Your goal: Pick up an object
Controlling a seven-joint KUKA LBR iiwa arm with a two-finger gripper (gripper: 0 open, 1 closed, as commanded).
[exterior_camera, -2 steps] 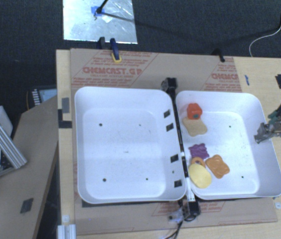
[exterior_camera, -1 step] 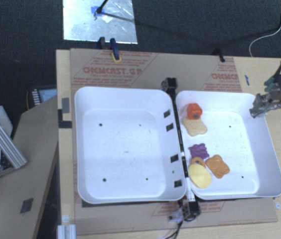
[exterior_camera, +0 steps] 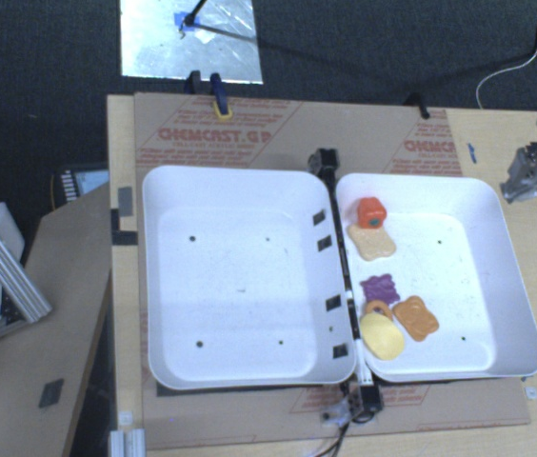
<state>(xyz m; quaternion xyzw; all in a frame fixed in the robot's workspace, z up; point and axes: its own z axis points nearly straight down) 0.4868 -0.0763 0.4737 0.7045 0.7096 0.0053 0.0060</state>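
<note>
Two white bins sit side by side on the table (exterior_camera: 459, 136). Right bin (exterior_camera: 497, 255) holds five toys along its left wall, red toy (exterior_camera: 370, 211) farthest back. End effector (exterior_camera: 535, 171) at right edge, well apart from them; finger state indeterminate.

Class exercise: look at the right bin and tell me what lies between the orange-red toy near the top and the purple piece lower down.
In the camera view, a flat tan slice-shaped piece lies between the orange-red toy and the purple piece, touching the toy's lower edge.
</note>
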